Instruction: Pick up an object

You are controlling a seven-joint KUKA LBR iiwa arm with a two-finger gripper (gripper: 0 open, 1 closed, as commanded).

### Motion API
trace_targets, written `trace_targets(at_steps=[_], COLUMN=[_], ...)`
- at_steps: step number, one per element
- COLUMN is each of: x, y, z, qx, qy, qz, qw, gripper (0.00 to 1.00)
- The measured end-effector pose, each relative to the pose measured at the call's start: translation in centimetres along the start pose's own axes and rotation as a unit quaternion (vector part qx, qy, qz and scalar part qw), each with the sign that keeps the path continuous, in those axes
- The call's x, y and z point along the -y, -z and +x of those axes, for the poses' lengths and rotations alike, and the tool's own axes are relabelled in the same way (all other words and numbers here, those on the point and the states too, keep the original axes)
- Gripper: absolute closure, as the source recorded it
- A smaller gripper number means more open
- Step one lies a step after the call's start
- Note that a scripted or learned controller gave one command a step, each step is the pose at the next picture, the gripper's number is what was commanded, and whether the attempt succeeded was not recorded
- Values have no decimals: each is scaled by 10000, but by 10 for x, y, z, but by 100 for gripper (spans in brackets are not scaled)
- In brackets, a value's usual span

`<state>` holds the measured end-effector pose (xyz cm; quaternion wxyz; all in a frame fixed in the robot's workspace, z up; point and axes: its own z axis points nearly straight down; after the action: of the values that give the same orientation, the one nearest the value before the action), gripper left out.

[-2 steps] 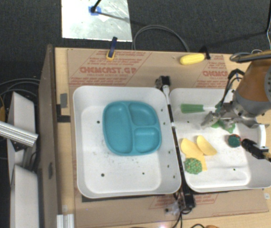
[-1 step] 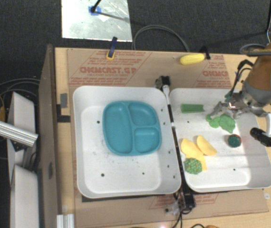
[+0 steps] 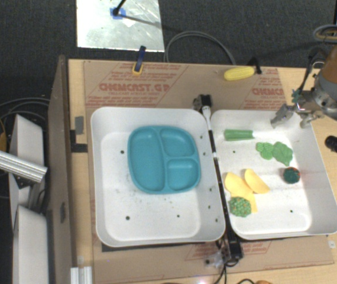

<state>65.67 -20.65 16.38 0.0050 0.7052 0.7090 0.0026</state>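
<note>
Near edge, right bin: I see a small green bumpy broccoli-like piece [image 3: 240,206] touching two yellow oval slices [image 3: 245,183] just behind it.
Right bin, middle: a dark round red-green ball [image 3: 291,174] sits to the right; a green leafy toy [image 3: 275,151] lies behind it.
Right bin, far side: a green stick-shaped piece [image 3: 238,135] lies flat near the divider.
Left bin: a teal three-compartment plastic plate [image 3: 163,159] rests in the shallow white bin [image 3: 115,218].
Gripper: my gripper [image 3: 294,116] hangs above the right white bin [image 3: 319,218] at its far right corner, fingers spread apart, nothing between them.
Worktop, far: a yellow corn-shaped toy [image 3: 238,73] lies on the cardboard.
</note>
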Motion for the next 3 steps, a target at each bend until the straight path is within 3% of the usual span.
trace_targets(at_steps=[1,2,3], x=[50,-16,25], y=[-81,4,-82], z=[32,-1,1], qx=[-16,8,-18], qy=[-16,3,-26], qz=[51,-7,48], qw=[10000,10000,10000], gripper=[0,0,0])
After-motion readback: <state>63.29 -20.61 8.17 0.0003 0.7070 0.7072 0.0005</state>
